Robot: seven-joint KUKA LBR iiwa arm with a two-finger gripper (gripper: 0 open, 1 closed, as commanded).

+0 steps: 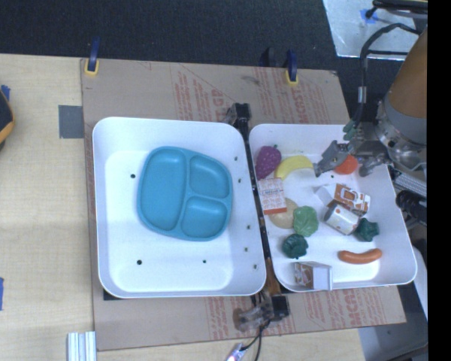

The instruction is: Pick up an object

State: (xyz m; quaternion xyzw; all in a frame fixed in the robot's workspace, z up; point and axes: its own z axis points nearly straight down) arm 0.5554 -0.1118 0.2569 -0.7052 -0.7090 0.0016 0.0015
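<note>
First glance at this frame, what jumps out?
The blue divided plate, alone in the left bin, draws the eye first. Next comes the right bin, crowded with toy food: purple grapes, a banana, a sausage and small cartons. The gripper hovers over that bin's far right corner, beside something orange.

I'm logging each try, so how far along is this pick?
Done: the claw has reached the right bin, beside the banana. In hand: it sits at a small orange-red item, with no visible grip. Left: grasping and lifting. The blue tray lies in the left bin.
</note>
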